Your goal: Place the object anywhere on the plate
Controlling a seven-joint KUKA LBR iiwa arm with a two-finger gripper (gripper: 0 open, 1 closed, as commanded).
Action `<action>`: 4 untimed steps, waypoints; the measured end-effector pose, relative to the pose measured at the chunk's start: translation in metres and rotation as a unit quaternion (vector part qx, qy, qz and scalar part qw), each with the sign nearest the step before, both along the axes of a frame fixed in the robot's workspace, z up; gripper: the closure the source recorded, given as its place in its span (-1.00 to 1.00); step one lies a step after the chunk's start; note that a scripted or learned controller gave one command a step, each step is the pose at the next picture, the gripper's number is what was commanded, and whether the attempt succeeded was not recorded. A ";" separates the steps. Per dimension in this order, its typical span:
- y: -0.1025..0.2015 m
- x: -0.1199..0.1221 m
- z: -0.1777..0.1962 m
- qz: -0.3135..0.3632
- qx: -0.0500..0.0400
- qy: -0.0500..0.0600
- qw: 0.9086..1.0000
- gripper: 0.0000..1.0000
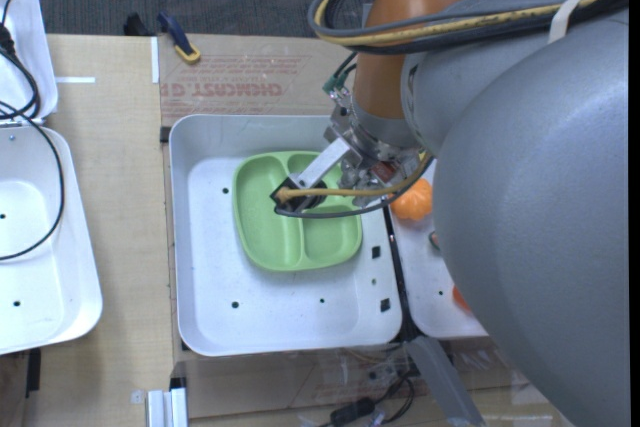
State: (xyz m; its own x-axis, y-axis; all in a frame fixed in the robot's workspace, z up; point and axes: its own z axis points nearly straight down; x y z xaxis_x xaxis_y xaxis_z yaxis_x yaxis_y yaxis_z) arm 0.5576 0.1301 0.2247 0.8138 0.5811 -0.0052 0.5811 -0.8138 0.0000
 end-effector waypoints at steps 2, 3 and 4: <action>-0.118 -0.037 -0.035 0.008 0.000 0.001 1.000 -1.00; -0.119 -0.037 -0.027 0.008 0.000 0.003 1.000 1.00; -0.045 0.008 -0.035 -0.063 0.000 0.001 0.998 1.00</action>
